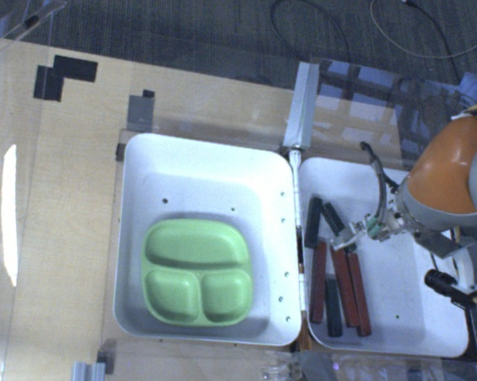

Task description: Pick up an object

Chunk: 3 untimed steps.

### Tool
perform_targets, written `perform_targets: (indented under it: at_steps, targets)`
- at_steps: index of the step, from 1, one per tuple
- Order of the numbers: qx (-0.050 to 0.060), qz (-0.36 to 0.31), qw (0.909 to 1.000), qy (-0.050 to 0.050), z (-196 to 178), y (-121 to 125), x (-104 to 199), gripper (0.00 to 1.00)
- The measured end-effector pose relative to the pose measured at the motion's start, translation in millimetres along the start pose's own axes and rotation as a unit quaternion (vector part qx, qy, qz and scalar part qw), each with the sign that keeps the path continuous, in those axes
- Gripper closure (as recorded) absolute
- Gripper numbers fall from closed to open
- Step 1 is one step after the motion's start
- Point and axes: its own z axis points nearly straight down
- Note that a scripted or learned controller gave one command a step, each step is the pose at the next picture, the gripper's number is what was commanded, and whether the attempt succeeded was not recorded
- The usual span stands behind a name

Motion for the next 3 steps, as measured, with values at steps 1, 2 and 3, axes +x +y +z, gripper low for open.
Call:
perform_targets:
  at_steps: [1, 2, 3]
  targets:
    - [0.006, -0.016, 0.9998, -0.004, 14.1, 0.0, 21.1, 0.0]
    - [0.005, -0.018, 0.9998, -0.001, 4.5, 2.9, 23.8, 1.0]
    - [0.018, 0.114, 0.9933, 0.006, -71.2, 78.0, 22.2, 1.0]
